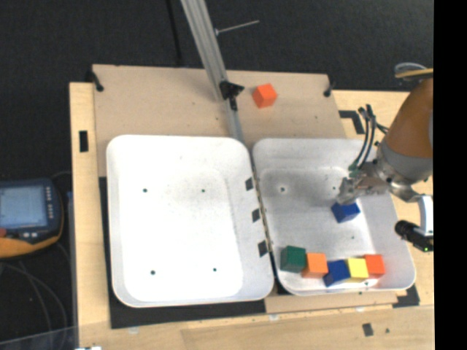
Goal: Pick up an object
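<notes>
My gripper (353, 194) hangs over the right bin (299, 168), toward its right side. A blue cube (346, 211) sits directly under its tip, touching or nearly touching it; I cannot make out whether the cube is held. Along the bin's front wall runs a row of cubes: green (293, 258), orange (316, 263), blue (336, 271), yellow (357, 268) and red-orange (374, 264).
The left bin (182, 217) lies beside the right one. An orange cube (264, 95) rests on the bench behind the bins, near a slanted metal pole (208, 46). A handheld screen (25, 211) lies off the bench at far left.
</notes>
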`<act>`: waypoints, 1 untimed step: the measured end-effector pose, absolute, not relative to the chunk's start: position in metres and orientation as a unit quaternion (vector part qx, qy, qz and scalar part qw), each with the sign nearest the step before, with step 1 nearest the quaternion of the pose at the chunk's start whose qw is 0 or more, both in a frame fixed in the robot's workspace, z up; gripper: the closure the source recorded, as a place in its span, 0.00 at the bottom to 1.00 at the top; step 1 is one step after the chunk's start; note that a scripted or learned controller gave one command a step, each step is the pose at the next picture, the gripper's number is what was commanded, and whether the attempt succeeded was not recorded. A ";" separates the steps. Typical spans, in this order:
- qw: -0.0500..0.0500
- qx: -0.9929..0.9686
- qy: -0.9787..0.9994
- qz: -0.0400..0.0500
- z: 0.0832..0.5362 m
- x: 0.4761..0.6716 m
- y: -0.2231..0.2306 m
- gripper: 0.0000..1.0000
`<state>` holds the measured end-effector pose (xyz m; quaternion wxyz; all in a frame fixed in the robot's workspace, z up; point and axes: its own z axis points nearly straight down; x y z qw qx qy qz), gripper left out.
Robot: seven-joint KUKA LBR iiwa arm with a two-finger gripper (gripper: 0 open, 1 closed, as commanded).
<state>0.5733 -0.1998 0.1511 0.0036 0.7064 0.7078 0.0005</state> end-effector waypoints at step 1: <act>0.003 0.706 0.708 0.000 0.150 0.573 -0.200 0.00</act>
